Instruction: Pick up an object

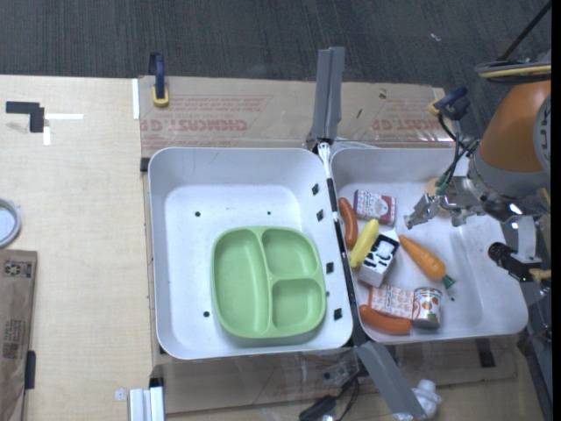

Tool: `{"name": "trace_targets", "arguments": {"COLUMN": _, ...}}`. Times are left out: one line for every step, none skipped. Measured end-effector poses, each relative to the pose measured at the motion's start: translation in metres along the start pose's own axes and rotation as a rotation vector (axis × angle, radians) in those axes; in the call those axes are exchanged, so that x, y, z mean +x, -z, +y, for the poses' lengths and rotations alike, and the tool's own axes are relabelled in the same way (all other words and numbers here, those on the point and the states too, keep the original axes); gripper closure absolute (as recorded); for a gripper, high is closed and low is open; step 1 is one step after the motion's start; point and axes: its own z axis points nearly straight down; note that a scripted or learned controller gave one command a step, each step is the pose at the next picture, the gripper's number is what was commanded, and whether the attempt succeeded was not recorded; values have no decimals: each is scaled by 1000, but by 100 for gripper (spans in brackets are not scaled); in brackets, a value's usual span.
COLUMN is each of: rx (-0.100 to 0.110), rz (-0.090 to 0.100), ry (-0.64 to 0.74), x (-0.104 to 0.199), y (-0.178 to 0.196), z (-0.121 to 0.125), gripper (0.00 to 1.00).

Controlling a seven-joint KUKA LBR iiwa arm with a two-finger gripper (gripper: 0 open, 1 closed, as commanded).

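Note:
The right bin (491, 323) holds several small items. Among them are a red-and-white carton (374, 205), a red sausage (349, 220), a yellow banana (364, 242), a black-and-white box (379, 260), an orange carrot (423, 257), a red-and-white packet (392, 302), a small can (427, 309) and a second sausage (384, 323). My gripper (422, 211) hangs over the upper middle of this bin, just right of the carton and above the carrot. Its fingers stand open with nothing between them.
The left bin (175, 235) contains a green divided plate (267, 281). A grey post (329, 95) rises behind the wall between the bins. The arm's orange band (517, 130) and cables hang over the right bin's far right corner.

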Motion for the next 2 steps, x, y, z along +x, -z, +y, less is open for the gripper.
{"name": "trace_targets", "arguments": {"rx": 3, "rz": 0, "ry": -54, "x": 24, "y": -27, "z": -45, "gripper": 0}}
{"name": "trace_targets", "arguments": {"rx": 7, "rz": 1, "ry": -57, "x": 23, "y": -21, "z": -46, "gripper": 100}}
